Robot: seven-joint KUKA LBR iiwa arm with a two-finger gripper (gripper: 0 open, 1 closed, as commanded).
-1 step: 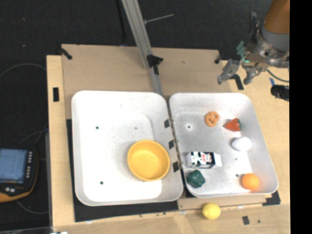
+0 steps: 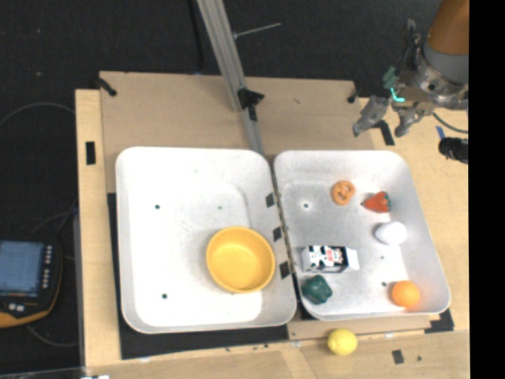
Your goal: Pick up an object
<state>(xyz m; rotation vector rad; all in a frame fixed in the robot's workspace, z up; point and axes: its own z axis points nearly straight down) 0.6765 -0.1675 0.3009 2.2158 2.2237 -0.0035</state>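
My gripper (image 2: 388, 123) hangs above the bench just behind the right bin's far edge, its two fingers spread apart with nothing between them. In the right bin (image 2: 316, 172) lie an orange pretzel-shaped piece (image 2: 342, 192), a red strawberry (image 2: 376, 202), a white egg (image 2: 390, 233), an orange fruit (image 2: 405, 294), a small black-and-white carton (image 2: 327, 258) and a dark green object (image 2: 317, 289). A yellow bowl (image 2: 240, 259) sits in the left bin (image 2: 158, 188) near its front right.
A yellow lemon (image 2: 341, 342) lies on the bench in front of the right bin. A grey metal pole (image 2: 225, 46) slants up from between the bins. A handheld pendant (image 2: 24, 279) rests at the far left.
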